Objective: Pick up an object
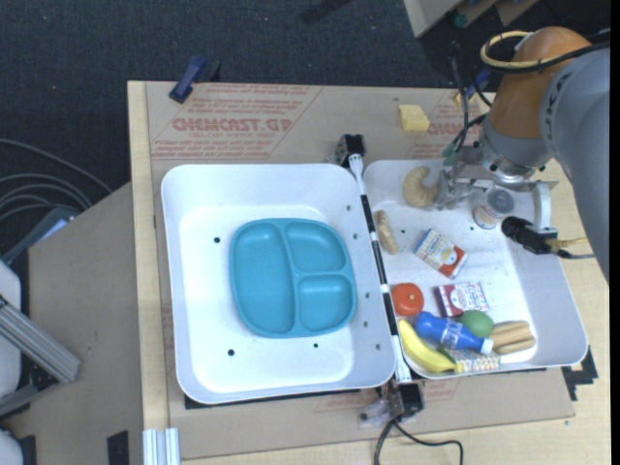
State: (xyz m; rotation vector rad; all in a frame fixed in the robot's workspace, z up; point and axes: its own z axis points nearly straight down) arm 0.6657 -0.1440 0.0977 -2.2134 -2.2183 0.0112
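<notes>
- A blue divided plate (292, 277) lies in the middle of the left white bin (194, 201), which sits on the bench (242, 124).
- The right white bin (552, 289), touching the left bin along one edge, holds a scatter of small objects: a tan piece (418, 186) at its far corner, a red and white packet (441, 252) near its middle.
- At the right bin's near end, a red ball (407, 299), a banana (422, 349), a blue bottle (451, 334), a green ball (476, 324) and a bread roll (512, 336) crowd together, several touching.
- The hand (463, 184) hangs over the right bin's far end, just beside the tan piece. Its tip is small and blurred, so I cannot tell whether it is released or clenched; nothing appears to be held.
- Judged from this, the grasp is not yet made. The tan piece is the nearest target and stands apart from the rest; centring over it before descending should avoid the bin wall.
</notes>
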